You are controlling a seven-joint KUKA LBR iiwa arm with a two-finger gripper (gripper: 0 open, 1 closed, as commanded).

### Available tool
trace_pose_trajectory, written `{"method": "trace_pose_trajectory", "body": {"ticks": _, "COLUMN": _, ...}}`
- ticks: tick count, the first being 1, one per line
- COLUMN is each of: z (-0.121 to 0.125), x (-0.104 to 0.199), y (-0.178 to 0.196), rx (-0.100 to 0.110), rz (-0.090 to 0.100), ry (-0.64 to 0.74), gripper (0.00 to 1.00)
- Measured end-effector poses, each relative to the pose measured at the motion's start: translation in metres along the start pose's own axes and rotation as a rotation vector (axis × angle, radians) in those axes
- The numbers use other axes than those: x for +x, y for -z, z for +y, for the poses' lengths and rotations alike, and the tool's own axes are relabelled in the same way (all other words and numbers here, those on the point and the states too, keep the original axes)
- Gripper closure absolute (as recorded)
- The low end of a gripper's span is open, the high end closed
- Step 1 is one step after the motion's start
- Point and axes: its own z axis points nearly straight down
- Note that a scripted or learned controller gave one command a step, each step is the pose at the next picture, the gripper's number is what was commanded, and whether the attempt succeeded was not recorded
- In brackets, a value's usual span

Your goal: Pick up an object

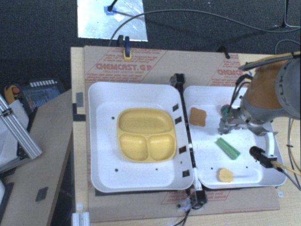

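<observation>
Camera view: right bin (207,98), three objects.

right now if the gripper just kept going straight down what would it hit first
Most likely the bare floor of the right bin, beside the upper end of the green block. The gripper seems just off the block, though depth is unclear.

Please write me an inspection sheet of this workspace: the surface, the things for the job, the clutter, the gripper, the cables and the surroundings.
Surface: bench with a brown board under two white bins, left bin and right bin.
Job's things: in the right bin, a brown block, a green bar and a yellow piece; none is held.
Clutter: yellow divided tray in the left bin.
Gripper: gripper low over the right bin, above the green bar.
Cables: black cable across the dark floor; more at the arm.
Surroundings: shiny metal sheet behind the bench; grey table at left.
</observation>
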Motion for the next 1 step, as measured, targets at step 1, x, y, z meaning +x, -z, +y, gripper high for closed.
{"method": "trace_pose_trajectory", "body": {"ticks": 1, "z": -0.002, "x": 0.0044, "y": 0.0624, "rx": -0.005, "rz": -0.001, "ry": 0.004, "gripper": 1.0}}
